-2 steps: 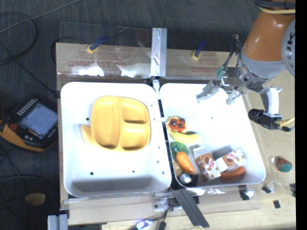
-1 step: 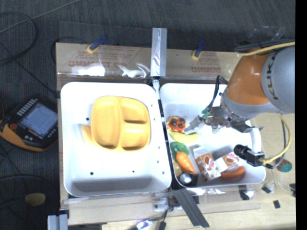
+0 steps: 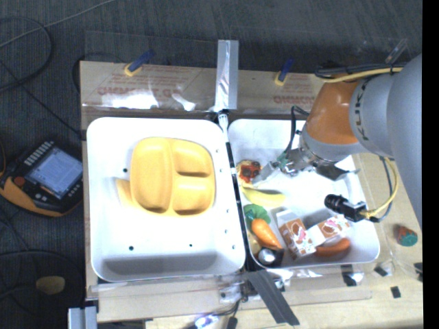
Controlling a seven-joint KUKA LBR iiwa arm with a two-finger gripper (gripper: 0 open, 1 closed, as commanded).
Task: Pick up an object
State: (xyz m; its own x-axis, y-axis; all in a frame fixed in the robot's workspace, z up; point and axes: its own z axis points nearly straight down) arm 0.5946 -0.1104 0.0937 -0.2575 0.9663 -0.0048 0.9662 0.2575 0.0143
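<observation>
**Figure: Arm poised over the right bin, with candidate objects clustered beneath it**

The pickable objects lay in the right bin (image 3: 363,252), crowded toward its near and left parts, as loose things in a shallow bin tend to gather. A carrot (image 3: 263,229) with a green top sat by the divider, touching or nearly touching a small printed carton (image 3: 296,235). A pale banana (image 3: 262,196) lay just above them, and a dark packet (image 3: 249,171) sat at the bin's upper left. A red piece (image 3: 332,247) rested along the near wall beside the carton. The carton bore red and white print, too small to read.

The gripper (image 3: 291,163) hung over the upper middle of this bin, below the orange band of the arm (image 3: 384,115). Whether it was wide, narrow or holding anything could not be told at this angle; no object was seen between its tips, so the pick was judged not yet made.

The left bin (image 3: 103,238) held a yellow compartment tray (image 3: 171,175), lying face up and well apart from the gripper. Reversed lettering on the bench's cardboard backing (image 3: 137,88) was not legible. A handheld pendant (image 3: 48,177) lay on the floor to the left.
</observation>
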